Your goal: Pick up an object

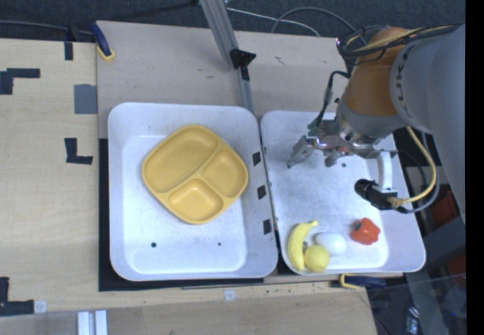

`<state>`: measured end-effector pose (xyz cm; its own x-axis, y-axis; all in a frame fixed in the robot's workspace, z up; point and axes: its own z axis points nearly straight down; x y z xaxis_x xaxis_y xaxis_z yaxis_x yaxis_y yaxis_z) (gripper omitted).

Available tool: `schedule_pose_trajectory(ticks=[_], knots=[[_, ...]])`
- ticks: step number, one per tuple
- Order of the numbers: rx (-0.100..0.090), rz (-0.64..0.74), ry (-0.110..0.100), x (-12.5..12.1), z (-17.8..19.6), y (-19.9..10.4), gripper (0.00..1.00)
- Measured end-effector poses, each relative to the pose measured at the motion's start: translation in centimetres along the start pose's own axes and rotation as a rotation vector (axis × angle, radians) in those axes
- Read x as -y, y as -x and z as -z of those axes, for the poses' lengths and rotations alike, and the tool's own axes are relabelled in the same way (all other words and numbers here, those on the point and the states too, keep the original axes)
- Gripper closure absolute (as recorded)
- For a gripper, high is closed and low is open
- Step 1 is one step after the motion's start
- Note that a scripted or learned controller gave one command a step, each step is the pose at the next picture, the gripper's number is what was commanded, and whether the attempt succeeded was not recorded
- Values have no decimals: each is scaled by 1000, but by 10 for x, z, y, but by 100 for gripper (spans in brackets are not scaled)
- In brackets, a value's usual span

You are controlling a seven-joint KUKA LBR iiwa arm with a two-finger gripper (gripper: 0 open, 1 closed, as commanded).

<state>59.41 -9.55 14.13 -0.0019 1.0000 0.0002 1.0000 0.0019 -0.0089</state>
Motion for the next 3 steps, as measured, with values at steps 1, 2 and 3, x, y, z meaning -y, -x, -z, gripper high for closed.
schedule_pose_trajectory(ticks=[1, 2, 3], knots=[[1, 0, 5, 1, -54, -1, 0], [-1, 1, 5, 0, -41, -2, 100], [1, -2, 11, 1, 2, 4, 100]])
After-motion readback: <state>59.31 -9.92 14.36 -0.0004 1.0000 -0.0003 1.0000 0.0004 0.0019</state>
